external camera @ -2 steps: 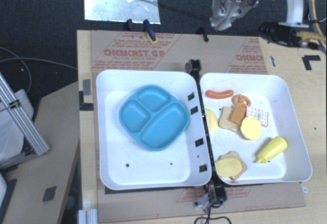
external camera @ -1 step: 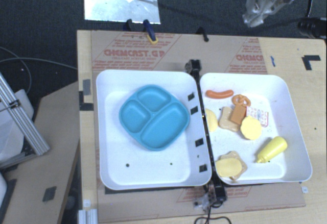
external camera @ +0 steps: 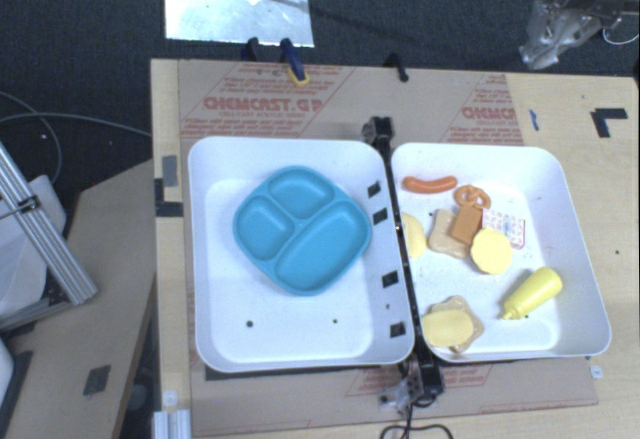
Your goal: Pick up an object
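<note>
Nearest the camera, a pale yellow bun-like piece [external camera: 449,324] is lying at the front edge of the right bin [external camera: 575,227], close to the divider between the two bins. Just beside it toward the bin's front right corner, a yellow squeeze bottle [external camera: 530,292] is resting on its side, tilted.

Further in, a yellow disc [external camera: 491,251] is touching a brown block [external camera: 465,224] and a cream-coloured piece [external camera: 445,237]; a small printed card [external camera: 503,225] is lying just beside them. A pretzel [external camera: 471,195] and a sausage [external camera: 430,184] are sitting near the bin's back edge. The left bin [external camera: 215,257] is carrying a blue divided plate [external camera: 301,229], lying flat near its middle.

The claw [external camera: 560,32] is hanging well beyond the surface's far right corner, apart from both bins (its shape is blurred). Whether it is spread or closed cannot be told, and nothing is visibly in it.

Judgement: the pick is not yet begun; the arm is standing at the approach stage. The next move is calling for travel toward the right bin and a descent over one item. The bottle and the sausage are lying apart from their neighbours and are offering the cleanest grasp. The disc, block and cream piece are crowding each other, so a descent there is risking a nudge or a double catch.
</note>
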`<state>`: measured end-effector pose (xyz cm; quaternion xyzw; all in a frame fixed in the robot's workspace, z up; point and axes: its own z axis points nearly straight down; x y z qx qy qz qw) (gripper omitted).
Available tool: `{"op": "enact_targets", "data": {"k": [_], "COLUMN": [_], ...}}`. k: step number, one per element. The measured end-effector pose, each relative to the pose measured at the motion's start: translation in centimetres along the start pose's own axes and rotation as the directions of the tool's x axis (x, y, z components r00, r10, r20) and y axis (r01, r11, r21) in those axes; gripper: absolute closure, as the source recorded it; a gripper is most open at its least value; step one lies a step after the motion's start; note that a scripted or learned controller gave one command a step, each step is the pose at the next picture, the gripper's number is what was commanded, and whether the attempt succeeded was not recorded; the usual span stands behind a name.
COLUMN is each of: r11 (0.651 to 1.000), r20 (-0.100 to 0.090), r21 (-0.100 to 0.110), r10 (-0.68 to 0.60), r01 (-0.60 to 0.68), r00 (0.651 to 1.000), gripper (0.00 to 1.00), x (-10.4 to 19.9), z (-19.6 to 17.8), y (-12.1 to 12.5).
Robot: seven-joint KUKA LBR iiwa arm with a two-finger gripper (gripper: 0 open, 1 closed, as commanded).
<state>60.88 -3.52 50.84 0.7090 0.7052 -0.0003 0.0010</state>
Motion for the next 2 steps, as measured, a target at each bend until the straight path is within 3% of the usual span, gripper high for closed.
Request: {"op": "enact_targets", "data": {"k": [1,2], "r11": [1.000,1.000], "r20": [-0.003,-0.002], "r21": [0.001,-0.006], "r10": [-0.010,-0.011], "r01": [0.010,0.011], "r00": [1.000,1.000], "gripper": [1.00,1.00], "x": [1.8,4.6], "z": [0.5,-2.9], "y": [-5.3,-3.9]}}
